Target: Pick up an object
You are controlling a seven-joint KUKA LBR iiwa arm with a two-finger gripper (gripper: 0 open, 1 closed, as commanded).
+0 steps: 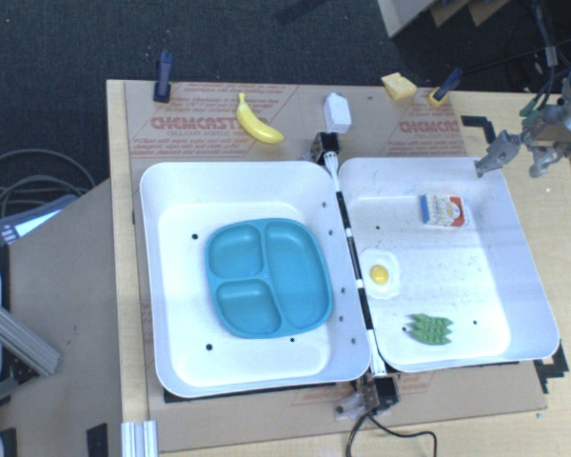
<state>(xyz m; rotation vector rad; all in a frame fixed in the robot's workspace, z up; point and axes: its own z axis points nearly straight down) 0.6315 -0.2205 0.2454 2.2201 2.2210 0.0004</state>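
Objects right bin: carton [443, 209] 1 | egg [380, 275] 1 | pods [429, 328] 1

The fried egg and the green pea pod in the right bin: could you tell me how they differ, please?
The fried egg is white with a yellow yolk and roundish; the green pea pod is all green and elongated. The fried egg lies against the right bin's left wall; the green pea pod lies nearer its front edge, farther right. Both lie flat in that bin, apart from each other.
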